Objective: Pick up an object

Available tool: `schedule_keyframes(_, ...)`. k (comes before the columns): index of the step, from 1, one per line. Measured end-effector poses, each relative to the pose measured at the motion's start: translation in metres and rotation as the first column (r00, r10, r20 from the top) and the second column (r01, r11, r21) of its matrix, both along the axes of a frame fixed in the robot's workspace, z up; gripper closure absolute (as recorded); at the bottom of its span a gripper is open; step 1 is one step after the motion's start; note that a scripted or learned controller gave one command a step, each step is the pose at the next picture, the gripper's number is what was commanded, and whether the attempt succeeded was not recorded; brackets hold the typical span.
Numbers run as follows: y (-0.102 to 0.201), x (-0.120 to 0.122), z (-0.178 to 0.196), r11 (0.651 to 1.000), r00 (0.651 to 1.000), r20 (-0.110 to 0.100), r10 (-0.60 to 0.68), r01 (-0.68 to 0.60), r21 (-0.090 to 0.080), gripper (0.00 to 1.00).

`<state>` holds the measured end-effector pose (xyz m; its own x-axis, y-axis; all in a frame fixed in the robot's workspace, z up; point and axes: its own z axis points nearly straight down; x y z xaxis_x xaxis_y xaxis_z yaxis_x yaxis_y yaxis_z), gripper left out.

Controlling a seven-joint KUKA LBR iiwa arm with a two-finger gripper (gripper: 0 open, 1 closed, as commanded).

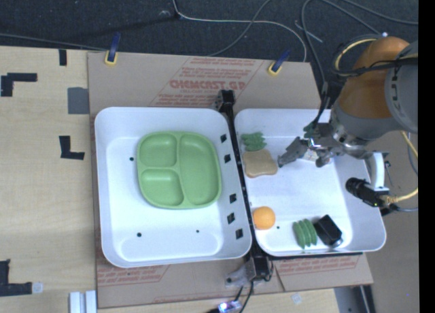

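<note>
i see my gripper (304,154) with fingers spread apart, clamping nothing, hovering just at three o'clock of the tan slice (259,165).

Loose objects in the right bin

A tan bread slice (259,164) lies flat by the bin's left wall, with a small green leafy piece (253,141) just above it. An orange ball (264,218) sits lower down near the same wall. Near the bottom edge, a ribbed green piece (305,233) lies just beside a black block (329,230), both tilted.
</note>
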<state>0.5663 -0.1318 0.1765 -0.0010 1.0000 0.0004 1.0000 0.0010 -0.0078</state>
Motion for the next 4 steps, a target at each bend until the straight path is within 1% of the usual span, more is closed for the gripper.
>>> schedule_keyframes(1,0.004,0.008,-0.054,1.000,1.000,0.001,0.001,-0.001,0.000,0.00)
schedule_keyframes(2,0.004,0.009,-0.092,1.000,1.000,0.008,0.001,-0.001,-0.002,0.00)
schedule_keyframes(3,0.004,0.010,-0.080,1.000,1.000,0.010,0.002,-0.002,-0.003,1.00)
schedule_keyframes(4,0.002,0.020,-0.031,1.000,1.000,0.011,0.001,-0.001,-0.001,1.00)
